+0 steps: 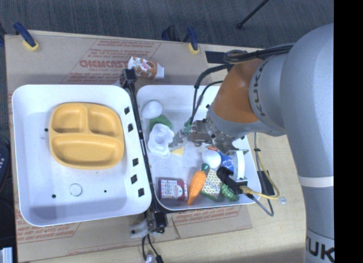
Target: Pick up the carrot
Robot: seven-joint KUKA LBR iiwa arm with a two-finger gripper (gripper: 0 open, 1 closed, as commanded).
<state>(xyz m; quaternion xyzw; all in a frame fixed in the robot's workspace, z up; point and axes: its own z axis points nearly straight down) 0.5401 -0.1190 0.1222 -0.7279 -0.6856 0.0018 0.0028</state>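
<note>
The carrot (197,185) is orange with a small green top. It lies tilted near the front wall of the right bin (187,93), between a red packet (172,189) and a green-patterned packet (213,185). My gripper (190,136) hangs over the middle of that bin, further back than the carrot and apart from it. The grey and orange arm covers the bin's right part.
Around the gripper lie a white cup (160,138), a green piece (162,121), a white egg (151,109), a yellow wedge (178,151), a white ball (211,158) and a blue item (228,162). The left bin (22,143) holds a yellow divided tray (86,134).
</note>
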